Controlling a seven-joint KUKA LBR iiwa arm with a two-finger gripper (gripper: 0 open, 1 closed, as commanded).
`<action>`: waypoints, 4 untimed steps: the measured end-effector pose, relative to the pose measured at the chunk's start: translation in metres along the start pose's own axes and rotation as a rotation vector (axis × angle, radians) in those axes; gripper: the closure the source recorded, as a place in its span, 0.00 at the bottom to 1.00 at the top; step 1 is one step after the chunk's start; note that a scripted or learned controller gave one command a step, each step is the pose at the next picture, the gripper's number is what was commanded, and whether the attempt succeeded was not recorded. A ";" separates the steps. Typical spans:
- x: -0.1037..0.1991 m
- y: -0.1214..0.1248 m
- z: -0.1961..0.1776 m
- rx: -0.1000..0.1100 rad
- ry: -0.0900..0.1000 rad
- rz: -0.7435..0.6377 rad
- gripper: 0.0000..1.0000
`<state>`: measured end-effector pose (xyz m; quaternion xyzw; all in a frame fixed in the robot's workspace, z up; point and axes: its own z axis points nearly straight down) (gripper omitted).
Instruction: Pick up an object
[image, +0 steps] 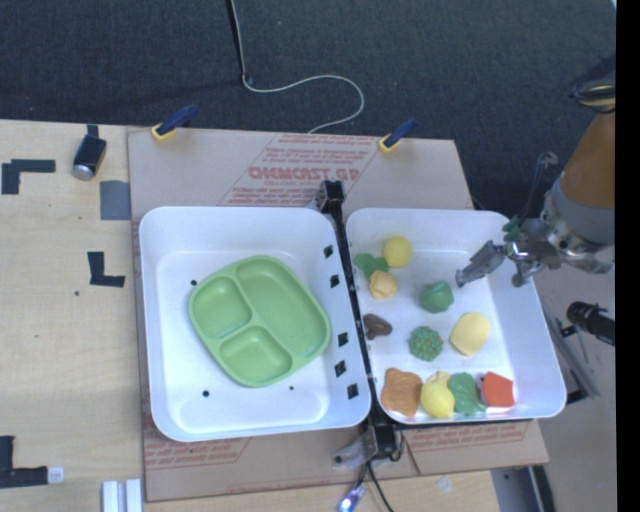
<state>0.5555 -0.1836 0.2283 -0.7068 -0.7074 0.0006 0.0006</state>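
You have two shallow white plastic bins side by side on a cardboard sheet (290, 175). The left bin (165, 300) holds a pale green tray (260, 320), smooth and rounded at the corners, with three moulded compartments, lying at a slant.

The right bin (535, 340) holds the small toy foods you may pick from. At its far left a round yellow ball (397, 251) sits just beside a green piece (368, 265), with a smaller yellow lump (383, 286) just near of them. A dark green rounded piece (435, 296) lies near the middle. A brown, flattish blob (377, 324) rests by the left wall. A bumpy green ball (426, 344), knobbly like broccoli, sits beside a smooth yellow oval (470, 333). Along the near wall you see a row, each just beside the next: an orange-brown slab (402, 391) shaped like toast, a glossy yellow piece (437, 396), a textured green piece (463, 392), and a red-orange block (497, 389).

The arm reaches in from the right, its orange band above the grey wrist. The gripper (478, 265) hangs over the far right part of the right bin, pointing left, apart from the dark green rounded piece. You cannot tell how the fingers stand; nothing shows between them.
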 end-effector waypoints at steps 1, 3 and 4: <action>0.059 -0.074 0.149 0.004 0.003 0.000 0.00; 0.083 -0.020 0.133 -0.001 0.000 0.000 1.00; 0.140 0.062 0.038 -0.014 0.000 -0.008 1.00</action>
